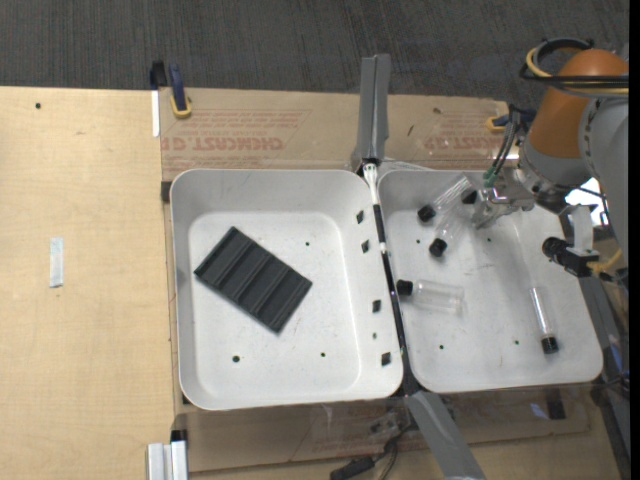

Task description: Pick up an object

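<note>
Camera view: claw (487,208) sits low over the right bin's (500,373) far side; can't tell its state. Just left of it lies a clear tube (447,200) with a black cap, long axis diagonal. Another tube (430,294) lies near the divider, roughly horizontal, cap left. A third (541,318) lies near-vertical, cap toward the near rim. Left bin (270,393) holds a ribbed dark slab (252,278), tilted.

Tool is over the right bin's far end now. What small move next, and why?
Probably lower the tool straight down onto the clear tube just beneath it. The tool sits above the upper part of the right bin, where that tube and two small black caps lie close together, so it is the nearest target. Whether the tool already grips anything cannot be told from this view.
</note>
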`<control>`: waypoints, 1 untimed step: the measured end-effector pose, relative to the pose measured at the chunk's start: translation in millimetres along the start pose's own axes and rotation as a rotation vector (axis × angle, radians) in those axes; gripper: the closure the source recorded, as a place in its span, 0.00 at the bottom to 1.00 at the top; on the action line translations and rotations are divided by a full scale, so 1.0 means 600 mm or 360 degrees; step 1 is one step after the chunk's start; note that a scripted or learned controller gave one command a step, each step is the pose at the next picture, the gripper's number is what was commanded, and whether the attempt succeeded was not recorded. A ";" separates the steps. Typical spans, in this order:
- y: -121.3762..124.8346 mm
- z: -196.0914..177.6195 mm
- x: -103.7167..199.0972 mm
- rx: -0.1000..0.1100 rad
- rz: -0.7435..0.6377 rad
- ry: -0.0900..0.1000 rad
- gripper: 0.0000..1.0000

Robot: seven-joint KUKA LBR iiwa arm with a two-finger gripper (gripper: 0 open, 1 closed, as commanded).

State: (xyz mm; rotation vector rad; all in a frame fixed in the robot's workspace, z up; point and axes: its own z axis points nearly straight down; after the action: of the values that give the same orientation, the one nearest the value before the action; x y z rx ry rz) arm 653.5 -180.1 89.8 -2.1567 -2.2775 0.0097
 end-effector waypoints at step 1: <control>0.000 0.000 0.000 -0.0001 0.0000 0.0000 0.00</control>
State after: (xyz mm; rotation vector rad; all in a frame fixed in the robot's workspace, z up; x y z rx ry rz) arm 653.7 -180.0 89.9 -2.1570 -2.2774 0.0093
